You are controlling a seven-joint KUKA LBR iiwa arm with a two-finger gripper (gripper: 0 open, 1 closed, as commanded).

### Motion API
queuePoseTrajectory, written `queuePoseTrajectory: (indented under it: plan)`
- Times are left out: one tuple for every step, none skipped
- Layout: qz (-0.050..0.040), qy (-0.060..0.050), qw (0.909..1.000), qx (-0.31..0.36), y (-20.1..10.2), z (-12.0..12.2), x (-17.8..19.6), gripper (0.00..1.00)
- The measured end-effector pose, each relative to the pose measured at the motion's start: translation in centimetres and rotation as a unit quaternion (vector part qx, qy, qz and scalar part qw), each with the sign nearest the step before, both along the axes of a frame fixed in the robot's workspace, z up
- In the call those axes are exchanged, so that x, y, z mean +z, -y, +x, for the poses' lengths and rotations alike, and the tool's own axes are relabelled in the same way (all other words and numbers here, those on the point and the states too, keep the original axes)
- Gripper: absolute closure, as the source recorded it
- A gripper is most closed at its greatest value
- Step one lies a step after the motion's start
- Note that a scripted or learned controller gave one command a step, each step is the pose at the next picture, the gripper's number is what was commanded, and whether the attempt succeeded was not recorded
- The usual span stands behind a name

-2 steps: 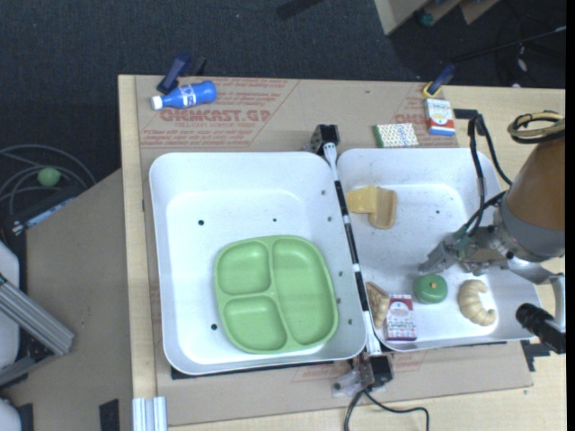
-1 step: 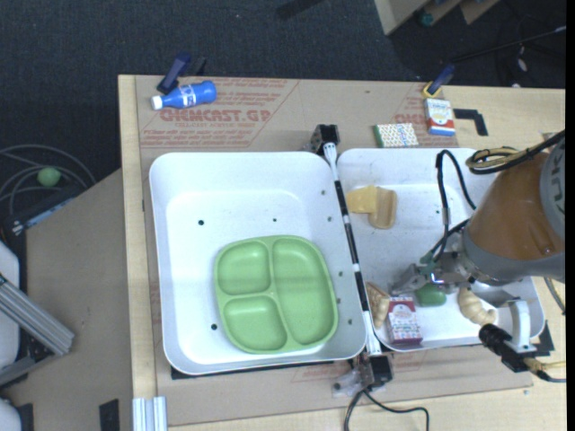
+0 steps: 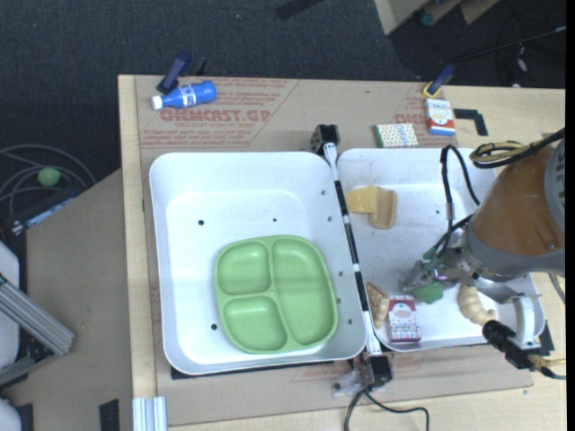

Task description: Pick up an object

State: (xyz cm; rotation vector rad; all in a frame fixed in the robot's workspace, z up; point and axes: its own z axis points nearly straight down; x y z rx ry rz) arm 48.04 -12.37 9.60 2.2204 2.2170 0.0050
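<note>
Bench, two bins (image 3: 180,241) | one green tray (image 3: 274,293) (left bin) | pincer (image 3: 431,277) grip: cannot tell

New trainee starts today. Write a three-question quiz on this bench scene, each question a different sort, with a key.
1. True or false: the green divided plate lies in the left bin.
2. Multiple choice: the red and white packet lies in the right bin at A) its far edge, B) its near edge, C) outside it.
3. Fill in: the tan bread-like piece lies in the ____ bin.

Key: 1 true; 2 B; 3 right.

Hint: the gripper hangs over the right bin, by a small green object.
</note>
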Motion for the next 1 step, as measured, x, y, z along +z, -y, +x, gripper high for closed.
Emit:
queuePoseTrajectory:
  plan:
    - [0.0007,-0.002,1.0,0.002,-6.8,2.52,8.89,1.0]
